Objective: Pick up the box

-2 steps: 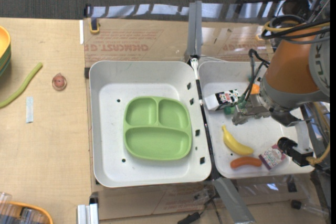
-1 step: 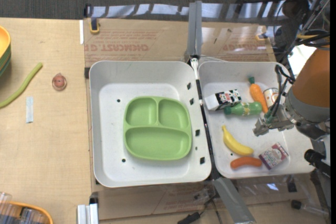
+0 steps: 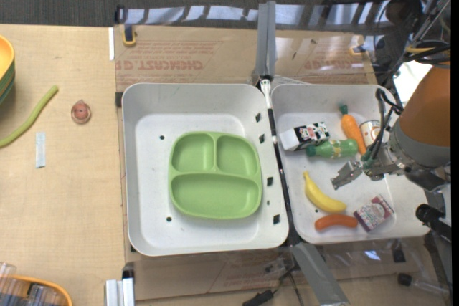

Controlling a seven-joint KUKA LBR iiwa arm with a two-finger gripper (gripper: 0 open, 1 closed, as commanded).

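In the right bin [image 3: 287, 222], close to its front right corner, lies the box [image 3: 374, 213], a small pink and white carton set at a slant, with nothing touching it. Above the middle of that bin, toward its right wall, the gripper [image 3: 347, 175] hangs over the white floor with its two fingers [image 3: 343, 180] spread apart and nothing between them; it points toward the bin's centre, and the box sits apart from it, nearer the front edge. The arm [image 3: 430, 118], grey with its orange band, comes in over the bin's right wall. Just beside the gripper, on the side toward the bin's left wall, a yellow banana [image 3: 320, 195] lies on a diagonal, and in front of it, near the front wall and just left of the box, rests an orange sausage-shaped toy [image 3: 336, 222]. Toward the back of the bin a green bottle [image 3: 332, 149] lies on its side, touching or nearly touching a white toy car [image 3: 304, 136] with black markings that sits near the left wall. A carrot [image 3: 351, 128] lies behind the bottle, and a small can [image 3: 369, 131] stands next to it, partly hidden by the arm's cables. In the left bin [image 3: 136, 154], a green divided plate [image 3: 215, 175] with three compartments lies flat in the middle of the floor.
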